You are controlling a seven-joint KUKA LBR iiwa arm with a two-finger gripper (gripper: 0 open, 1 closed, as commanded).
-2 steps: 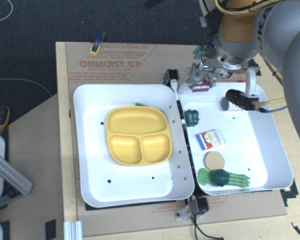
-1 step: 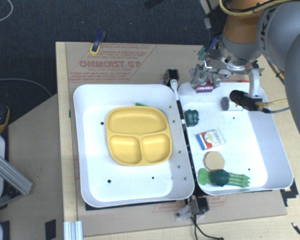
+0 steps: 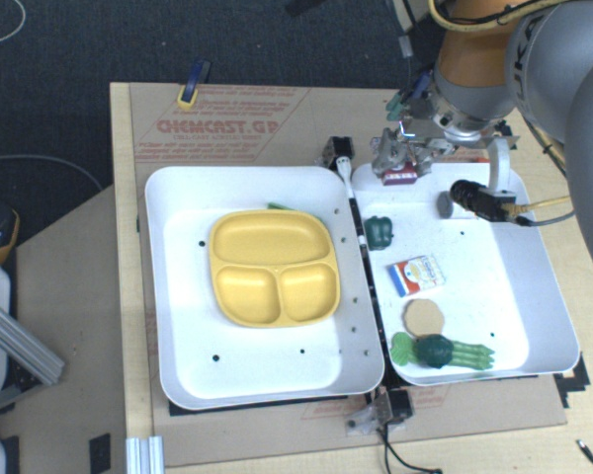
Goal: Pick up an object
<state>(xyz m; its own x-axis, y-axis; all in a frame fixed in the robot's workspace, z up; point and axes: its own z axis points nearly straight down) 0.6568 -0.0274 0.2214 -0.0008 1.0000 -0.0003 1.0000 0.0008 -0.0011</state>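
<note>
The object I would go for is the dark green lump point(image 3: 379, 231). It sits in the right bin point(image 3: 534, 294), a little in front of the fingers point(image 3: 394, 157) and a bit to their left, close to the bin's left wall.

The fingers hang over the far edge of that bin. I cannot tell if they are spread or pressed together, because the parts there are too small and mixed up for me to see. A small red and white bit point(image 3: 400, 177) shows just under them. I cannot tell if it is a thing or part of the robot, so I do not count it as held.

I think the pick is at its start, with the arm near the bin and nothing clearly grabbed yet.

More things lie farther in front of the fingers. First comes a blue and white packet point(image 3: 416, 275), then a tan disc point(image 3: 424, 316), then a green toy point(image 3: 442, 352) by the front wall. The disc and the toy are touching or almost touching. Well off to the left of the fingers, a yellow plate point(image 3: 274, 268) fills the middle of the left bin point(image 3: 173, 294).

For the next move, I think the fingers must come forward over the lump and go down with one on each side. The wall is close, so I would line them up so neither one lands on it.
</note>
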